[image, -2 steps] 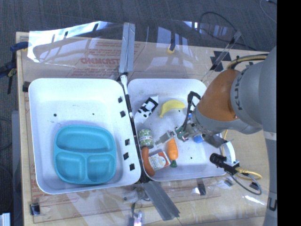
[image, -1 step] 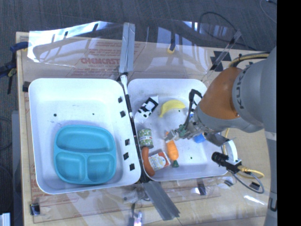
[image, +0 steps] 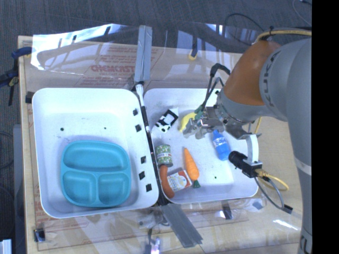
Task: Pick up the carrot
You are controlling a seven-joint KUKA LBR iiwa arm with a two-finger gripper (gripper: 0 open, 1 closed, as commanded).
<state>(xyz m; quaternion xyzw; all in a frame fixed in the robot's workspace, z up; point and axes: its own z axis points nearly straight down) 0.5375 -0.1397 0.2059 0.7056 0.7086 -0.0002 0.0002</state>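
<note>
You are looking at the gripper hanging over the right bin, up and slightly right of the carrot and well apart from it. You cannot tell how it is set from this slanted view, and nothing is showing in its grasp.

The carrot is lying near the bin's front wall, its thick orange end pointing toward the gripper and its green tip pointing away. A yellow object is sitting just left of the gripper, and a blue bottle is lying to the carrot's right. A small can and a red-labelled packet are crowding the carrot's left, the packet just beside its lower end.

To do this step well, you are probably wanting to bring the gripper down over the carrot's upper half, clear of the packet, closing across its width. 1 teal divided tray is resting in the left bin.
</note>
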